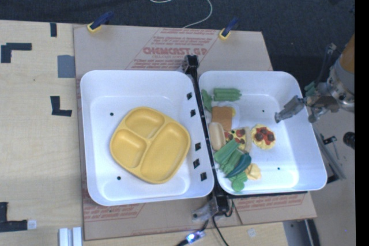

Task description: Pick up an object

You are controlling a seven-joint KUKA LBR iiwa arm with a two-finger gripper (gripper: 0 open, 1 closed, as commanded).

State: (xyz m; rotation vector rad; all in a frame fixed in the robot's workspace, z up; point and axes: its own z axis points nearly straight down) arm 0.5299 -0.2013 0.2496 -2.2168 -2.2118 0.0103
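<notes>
Toy food lies piled along the left side of the right bin (288,173): a green pod (226,93), a brown toast slice (223,117), a hot dog (217,136), a pizza piece (238,136), a fruit tart (263,136), green vegetables (229,154) and a small yellow piece (253,171). My gripper (300,112) hovers over the bin's right rim, right of the tart and apart from it. It is open, one finger (286,112) pointing left over the bin floor, with nothing between the fingers.
The left bin (98,124) holds a yellow divided plate (150,144). Black clips run along the seam between the bins (196,124). The bins rest on a cardboard sheet (167,49) held by clamps at the back.
</notes>
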